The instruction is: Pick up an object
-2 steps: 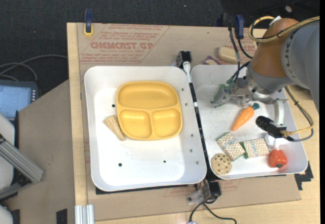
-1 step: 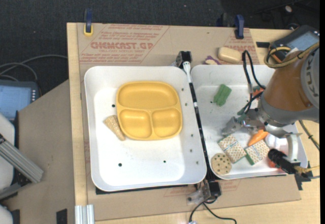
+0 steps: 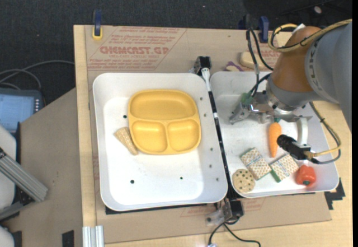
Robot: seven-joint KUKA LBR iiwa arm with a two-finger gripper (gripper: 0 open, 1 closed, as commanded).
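Overhead, slanted view of a bench (image 3: 134, 47) covered with brown board printed in red lettering, bearing two shallow white bins side by side. The left bin (image 3: 162, 181) holds a yellow three-compartment plate (image 3: 165, 120) lying flat near its middle, with a tan ridged wafer (image 3: 126, 140) just beside the plate's left edge. A grey arm with an orange band enters from the right and bends down over the right bin (image 3: 228, 90), where the gripper (image 3: 244, 110) sits low in the upper left part, near the wall between the bins (whether it is spread or pressed together cannot be told, and nothing shows in its grasp). The loose objects lie toward the near side of the right bin: an orange carrot (image 3: 273, 138) standing lengthwise just right of the gripper, three patterned squares (image 3: 260, 168) in a row below it, a round speckled cookie (image 3: 243, 180) at the near left, and a red round toy (image 3: 305, 175) at the near right.
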